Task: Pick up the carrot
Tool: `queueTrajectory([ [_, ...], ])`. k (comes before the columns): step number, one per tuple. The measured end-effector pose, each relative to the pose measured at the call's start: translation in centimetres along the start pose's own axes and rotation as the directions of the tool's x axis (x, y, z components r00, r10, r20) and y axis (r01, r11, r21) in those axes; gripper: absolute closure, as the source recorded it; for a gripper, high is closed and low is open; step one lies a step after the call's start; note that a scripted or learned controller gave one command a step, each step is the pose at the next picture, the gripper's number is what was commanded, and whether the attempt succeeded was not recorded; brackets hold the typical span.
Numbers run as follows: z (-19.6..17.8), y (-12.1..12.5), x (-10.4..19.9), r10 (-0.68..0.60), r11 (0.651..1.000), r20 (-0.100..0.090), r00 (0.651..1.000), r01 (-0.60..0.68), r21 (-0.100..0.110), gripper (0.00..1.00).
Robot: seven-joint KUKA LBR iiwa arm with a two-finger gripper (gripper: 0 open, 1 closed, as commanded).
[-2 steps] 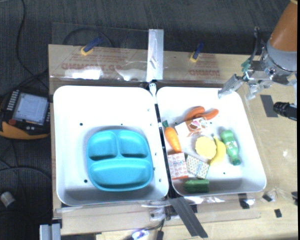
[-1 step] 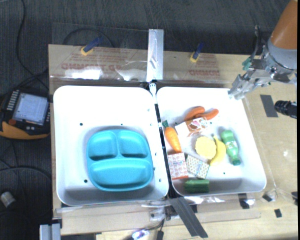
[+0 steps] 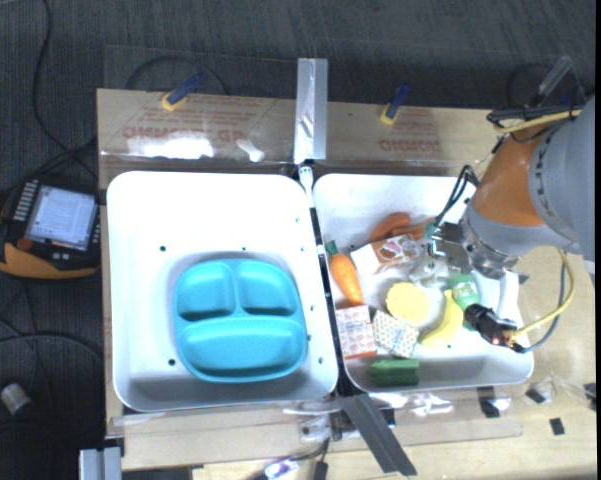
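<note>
Carrot lies along the left wall of the right bin, red-and-white packet just below it, yellow round piece to its right, while the gripper sits apart over the clutter, finger opening impossible to tell.

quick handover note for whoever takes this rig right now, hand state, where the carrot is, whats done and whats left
Hand: low over the middle of the right bin, among the clutter; whether it holds anything cannot be told from this view.
Carrot: lying in the right bin against its left wall, beside the divider, apart from the hand and to its left in the view.
Nearby: yellow round piece, green block, patterned packets just below the carrot.
Left bin: blue tray.
Done: nothing yet, carrot not lifted.
Left: move the hand to the carrot, grasp, lift.
</note>
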State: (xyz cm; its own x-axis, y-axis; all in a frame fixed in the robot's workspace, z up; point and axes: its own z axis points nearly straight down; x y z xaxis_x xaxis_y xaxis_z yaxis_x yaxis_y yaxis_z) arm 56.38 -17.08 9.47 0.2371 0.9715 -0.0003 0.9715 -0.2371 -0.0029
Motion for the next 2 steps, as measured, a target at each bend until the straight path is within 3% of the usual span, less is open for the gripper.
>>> queueTrajectory([
  [1, 0.3, -3.4, 1.3, 0.573, 0.819, -0.015, 0.82, -0.573, -0.021, 1.0],
  [2, -5.6, -2.8, 2.0, 0.836, 0.548, 0.008, 0.548, -0.836, 0.001, 1.0],
])
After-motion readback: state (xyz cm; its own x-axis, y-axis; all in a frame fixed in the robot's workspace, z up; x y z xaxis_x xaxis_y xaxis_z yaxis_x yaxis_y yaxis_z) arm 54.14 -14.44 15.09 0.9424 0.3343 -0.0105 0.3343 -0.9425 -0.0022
